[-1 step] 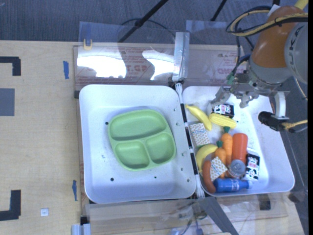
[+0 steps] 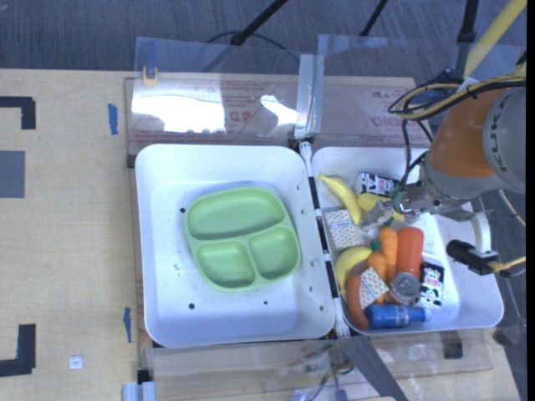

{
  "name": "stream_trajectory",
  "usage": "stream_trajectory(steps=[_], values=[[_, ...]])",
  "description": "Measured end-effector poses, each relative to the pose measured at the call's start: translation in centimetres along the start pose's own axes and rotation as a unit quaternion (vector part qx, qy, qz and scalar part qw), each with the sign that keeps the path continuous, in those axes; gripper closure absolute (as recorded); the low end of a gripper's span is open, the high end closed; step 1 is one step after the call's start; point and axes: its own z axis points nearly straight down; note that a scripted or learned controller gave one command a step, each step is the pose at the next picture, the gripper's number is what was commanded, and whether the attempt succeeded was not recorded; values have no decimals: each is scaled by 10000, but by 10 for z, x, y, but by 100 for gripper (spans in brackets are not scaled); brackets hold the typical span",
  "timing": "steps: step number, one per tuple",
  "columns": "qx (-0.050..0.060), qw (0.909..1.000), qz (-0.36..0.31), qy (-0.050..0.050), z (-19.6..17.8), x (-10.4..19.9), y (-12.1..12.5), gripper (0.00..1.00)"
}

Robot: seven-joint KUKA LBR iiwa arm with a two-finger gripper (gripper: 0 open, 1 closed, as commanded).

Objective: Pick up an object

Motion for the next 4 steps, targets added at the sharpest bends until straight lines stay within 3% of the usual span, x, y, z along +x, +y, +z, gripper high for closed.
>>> stream_trajectory(steps=[1, 2, 3, 4], values=[[11, 9980, 624, 1, 0, -14, -74, 0], [-3, 10000, -28, 0, 0, -38, -36, 0], [-27, 10000, -12, -10, -10, -39, -35, 100], [14, 9999, 125, -1, -94, -10, -15, 100]])
